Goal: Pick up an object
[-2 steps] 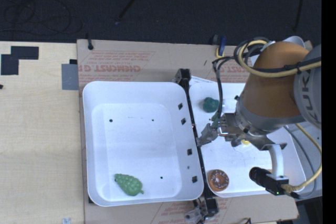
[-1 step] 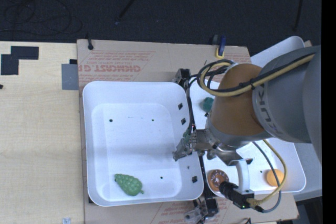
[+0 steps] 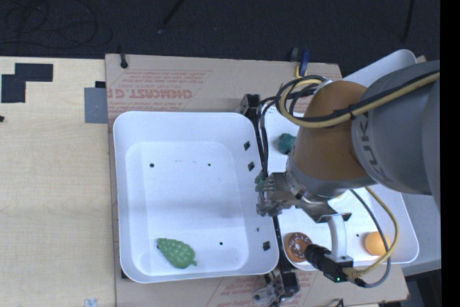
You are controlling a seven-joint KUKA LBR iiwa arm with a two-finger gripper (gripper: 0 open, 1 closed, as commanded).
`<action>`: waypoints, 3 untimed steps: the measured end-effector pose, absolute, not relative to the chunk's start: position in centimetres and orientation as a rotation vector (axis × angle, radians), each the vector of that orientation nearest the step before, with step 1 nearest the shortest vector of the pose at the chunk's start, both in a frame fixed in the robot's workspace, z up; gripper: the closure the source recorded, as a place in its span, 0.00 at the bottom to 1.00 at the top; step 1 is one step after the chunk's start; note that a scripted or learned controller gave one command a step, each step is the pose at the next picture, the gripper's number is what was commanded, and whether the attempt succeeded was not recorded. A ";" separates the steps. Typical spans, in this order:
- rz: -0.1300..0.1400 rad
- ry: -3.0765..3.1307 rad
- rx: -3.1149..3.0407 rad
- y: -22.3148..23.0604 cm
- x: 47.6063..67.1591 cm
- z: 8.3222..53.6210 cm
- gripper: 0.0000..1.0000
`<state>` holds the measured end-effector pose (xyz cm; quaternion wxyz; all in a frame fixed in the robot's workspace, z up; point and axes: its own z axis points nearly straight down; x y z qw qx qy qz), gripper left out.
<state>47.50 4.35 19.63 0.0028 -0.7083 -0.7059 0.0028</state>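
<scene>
Honestly, I cannot tell how my gripper [image 3: 267, 199] stands; my arm [image 3: 359, 133] hides most of the right bin [image 3: 410, 244], leaving a teal thing [image 3: 287, 143] half-covered.

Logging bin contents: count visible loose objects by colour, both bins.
Green: 1, bumpy green object, left bin
Teal: 1, right bin
Orange: 1, right bin
Brown round: 1, right bin
Total: 4. The arm may hide more.

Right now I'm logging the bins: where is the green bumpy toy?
The green bumpy toy lies in the left bin, near its front edge toward the left corner, well apart from the arm over the right bin.
</scene>
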 end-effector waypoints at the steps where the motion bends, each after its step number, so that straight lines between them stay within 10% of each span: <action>1: 0.012 -2.209 -2.223 4.3 47.5 20.6 1.00; 2: 0.009 -2.211 -2.227 -3.4 47.4 18.6 1.00; 3: -0.001 -2.227 -2.213 3.2 52.0 18.7 1.00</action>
